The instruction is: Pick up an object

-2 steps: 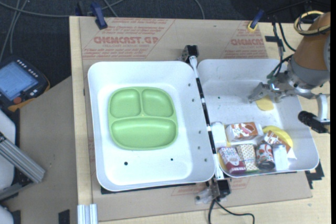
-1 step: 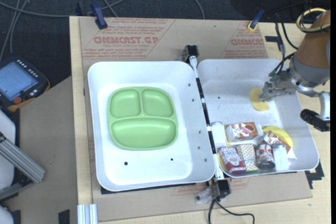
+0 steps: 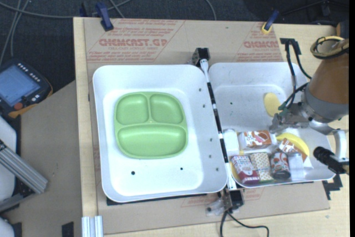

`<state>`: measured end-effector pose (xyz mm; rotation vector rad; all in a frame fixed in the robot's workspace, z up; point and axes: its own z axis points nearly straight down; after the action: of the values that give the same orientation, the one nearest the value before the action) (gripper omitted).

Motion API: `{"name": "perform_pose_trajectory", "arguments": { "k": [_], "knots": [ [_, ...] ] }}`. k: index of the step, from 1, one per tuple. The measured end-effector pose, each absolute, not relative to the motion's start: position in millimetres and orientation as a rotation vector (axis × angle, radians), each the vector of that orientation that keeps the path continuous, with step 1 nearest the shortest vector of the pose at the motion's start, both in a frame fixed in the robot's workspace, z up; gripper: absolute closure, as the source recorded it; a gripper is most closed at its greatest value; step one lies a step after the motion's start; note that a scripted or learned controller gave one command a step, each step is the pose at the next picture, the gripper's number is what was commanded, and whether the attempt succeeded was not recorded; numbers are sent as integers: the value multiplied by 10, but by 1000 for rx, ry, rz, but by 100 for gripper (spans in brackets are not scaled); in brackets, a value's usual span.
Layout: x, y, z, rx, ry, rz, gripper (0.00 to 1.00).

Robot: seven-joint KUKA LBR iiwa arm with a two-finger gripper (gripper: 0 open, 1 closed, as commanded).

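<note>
packets crowding the near edge of the right bin, nearest the lens: red-and-white wrappers lying side by side, touching, some overlapping. banana lying just behind them, partly tucked under the arm. pale yellow round piece sitting apart, further up the same bin floor. left bin holding a green divided plate, three compartments, nothing in them.

gripper hanging low over the right bin, between the yellow round piece and the banana, close above the upper edge of the packet cluster. grip state: cannot tell, tool end too small and partly masked by the wrist. nothing visibly lifted.

judging step: descending or settling on a target, pick not yet made. likely candidates being the banana or the topmost packet, both just beside the tool; not possible to say which.

next move calling for: closing on one item only, despite tight packing of neighbours; then lifting straight up clear of the bin wall. risking a slip on glossy wrappers or dragging an adjacent packet along.
</note>
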<state>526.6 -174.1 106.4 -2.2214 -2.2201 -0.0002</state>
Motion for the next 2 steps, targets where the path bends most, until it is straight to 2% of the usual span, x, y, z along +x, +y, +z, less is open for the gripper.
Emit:
{"name": "perform_pose_trajectory", "arguments": {
  "k": [1,2],
  "knots": [
    [5713,-2074,1333,-2223,-2223,0,100],
    [5711,-2072,1330,-2223,-2223,0,0]
  ]
}}
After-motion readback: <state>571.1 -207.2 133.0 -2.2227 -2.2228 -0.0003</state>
